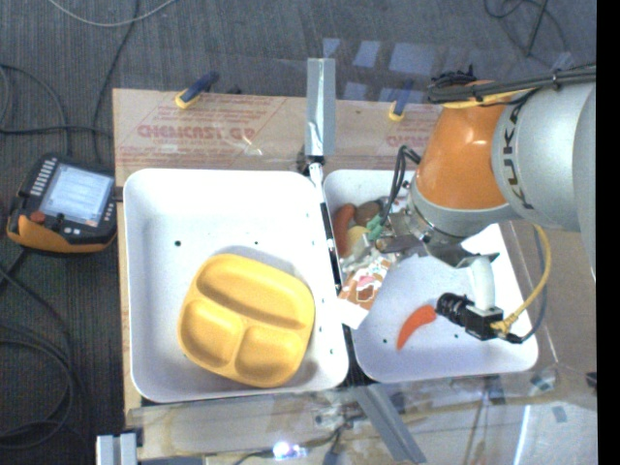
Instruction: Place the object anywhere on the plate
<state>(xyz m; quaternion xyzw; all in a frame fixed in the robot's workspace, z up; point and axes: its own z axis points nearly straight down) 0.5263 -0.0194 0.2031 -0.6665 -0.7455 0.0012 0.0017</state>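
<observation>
Grey carpet is surrounding the bench. Much of the right white bin (513, 356) is being hidden by the arm; its gripper (387, 235) is buried among small food toys (360, 223). A yellow divided plastic plate (247, 320) is lying in the left white bin (155, 211), an orange curved toy (417, 325) beside the arm.

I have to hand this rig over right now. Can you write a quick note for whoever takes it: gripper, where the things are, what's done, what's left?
Gripper: the arm hangs over the right bin; its wrist hides the gripper, so open or shut cannot be told.
Things: the yellow plate, with compartments, lies in the left bin with nothing on it. An orange chili-shaped piece lies loose on the right bin's floor; a heap of toy food sits at that bin's upper left.
Done: nothing placed.
Left: pick an object, carry it across, set it on the plate.
</observation>
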